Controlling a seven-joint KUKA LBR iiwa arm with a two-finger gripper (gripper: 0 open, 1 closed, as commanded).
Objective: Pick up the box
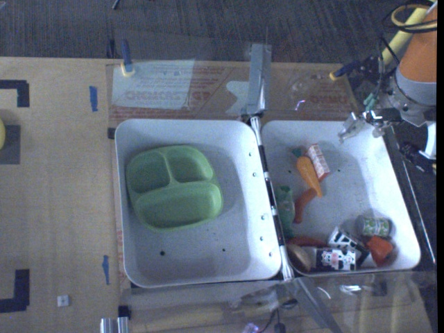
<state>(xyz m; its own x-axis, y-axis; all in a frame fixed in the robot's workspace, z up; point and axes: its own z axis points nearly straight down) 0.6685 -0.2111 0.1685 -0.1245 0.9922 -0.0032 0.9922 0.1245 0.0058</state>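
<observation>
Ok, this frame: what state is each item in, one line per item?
Green tray: upright, lying flat in left bin.
Box: lying in right bin, touching the carrot.
Can: on its side.
Cow-print carton: tipped over, near front wall.
Tool: above right bin's far right corner, holding nothing.

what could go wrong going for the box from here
1. The box lies against the orange carrot toy, so the tool, now near the right bin's upper rim, may pinch or drag the carrot too.
2. The black-and-white cartons in the bin's crowded lower corner are box-like as well; a wrong pick there seems possible.
3. The box looks slim and lies flat and tilted, so a grasp may slip off.
</observation>
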